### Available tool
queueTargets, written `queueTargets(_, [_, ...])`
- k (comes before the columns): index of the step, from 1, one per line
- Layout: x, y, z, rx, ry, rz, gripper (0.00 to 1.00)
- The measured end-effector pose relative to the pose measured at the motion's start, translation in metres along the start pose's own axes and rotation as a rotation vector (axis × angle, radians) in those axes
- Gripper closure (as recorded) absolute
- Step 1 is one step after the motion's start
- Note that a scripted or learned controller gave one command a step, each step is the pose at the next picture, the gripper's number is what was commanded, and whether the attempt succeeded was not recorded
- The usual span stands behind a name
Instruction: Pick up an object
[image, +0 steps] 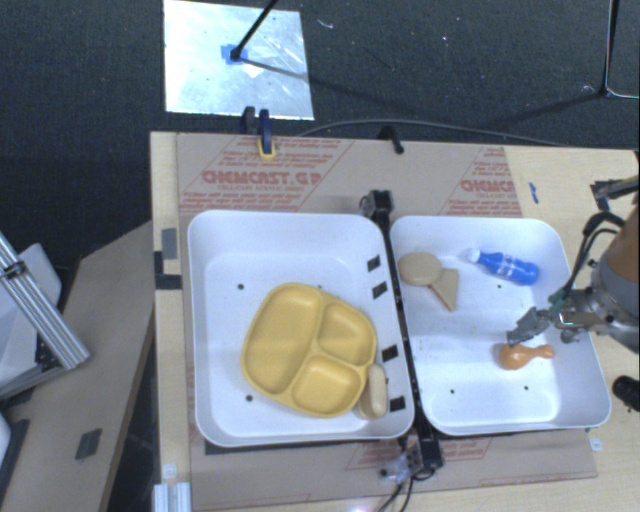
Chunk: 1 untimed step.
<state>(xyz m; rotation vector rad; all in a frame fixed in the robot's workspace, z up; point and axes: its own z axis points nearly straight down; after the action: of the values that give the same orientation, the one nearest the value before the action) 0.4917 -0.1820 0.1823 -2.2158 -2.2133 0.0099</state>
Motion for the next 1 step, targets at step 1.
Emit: queueTargets(1, [0.0006,0.0032,-0.0063,-0.012,-0.003,-0.004,0.00])
